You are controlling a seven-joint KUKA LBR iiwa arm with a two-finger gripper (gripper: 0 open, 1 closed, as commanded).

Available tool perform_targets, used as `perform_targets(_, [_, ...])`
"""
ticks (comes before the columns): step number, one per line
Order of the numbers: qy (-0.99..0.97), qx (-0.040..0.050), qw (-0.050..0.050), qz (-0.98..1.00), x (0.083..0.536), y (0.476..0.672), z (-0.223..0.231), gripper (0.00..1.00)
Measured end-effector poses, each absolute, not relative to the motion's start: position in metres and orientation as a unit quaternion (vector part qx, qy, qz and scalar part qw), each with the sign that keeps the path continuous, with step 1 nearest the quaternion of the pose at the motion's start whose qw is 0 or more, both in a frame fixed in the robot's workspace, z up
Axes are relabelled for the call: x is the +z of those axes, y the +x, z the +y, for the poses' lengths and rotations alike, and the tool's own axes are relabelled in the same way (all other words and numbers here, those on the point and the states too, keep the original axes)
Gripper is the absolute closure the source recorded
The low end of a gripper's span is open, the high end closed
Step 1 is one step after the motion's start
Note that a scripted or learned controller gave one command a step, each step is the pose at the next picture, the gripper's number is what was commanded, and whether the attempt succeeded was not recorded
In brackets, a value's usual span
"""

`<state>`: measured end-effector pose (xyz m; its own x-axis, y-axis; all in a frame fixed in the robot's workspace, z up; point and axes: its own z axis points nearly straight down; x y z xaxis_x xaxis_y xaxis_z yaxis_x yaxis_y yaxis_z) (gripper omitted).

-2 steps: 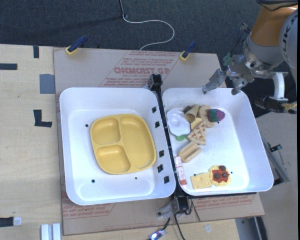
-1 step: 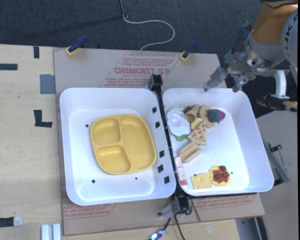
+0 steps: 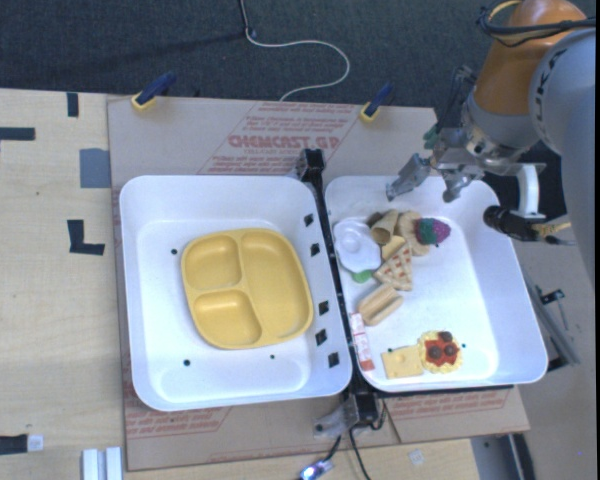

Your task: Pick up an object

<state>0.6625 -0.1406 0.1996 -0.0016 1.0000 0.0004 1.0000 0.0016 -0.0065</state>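
Over the far edge of the right bin (image 3: 500, 298), the gripper (image 3: 432, 180) hangs with its two fingers spread and nothing between them. Just nearward and slightly left of it sits a cluster of toy food: a purple grape bunch (image 3: 433, 231), a tan cone-like piece (image 3: 384, 224), a waffle (image 3: 397, 265), a white cup (image 3: 356, 246) and a bread roll (image 3: 379, 304). The grape bunch seems the closest candidate (a judgement from the slant view alone), lying almost directly nearward of the jaws. It is roughly round, its longer side running left to right. The bread roll's long axis runs diagonally, from near-left to far-right. A yellow divided plate (image 3: 246, 288) rests in the left bin (image 3: 145, 268), well apart from the gripper.
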Motion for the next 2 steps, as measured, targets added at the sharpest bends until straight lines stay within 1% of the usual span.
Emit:
perform_targets(1, [-0.707, 0.0026, 0.003, -0.708, 0.142, 0.668, -0.133, 0.0])
perform_targets(2, [-0.706, 0.0005, -0.003, -0.708, 0.091, 0.669, -0.133, 0.0])
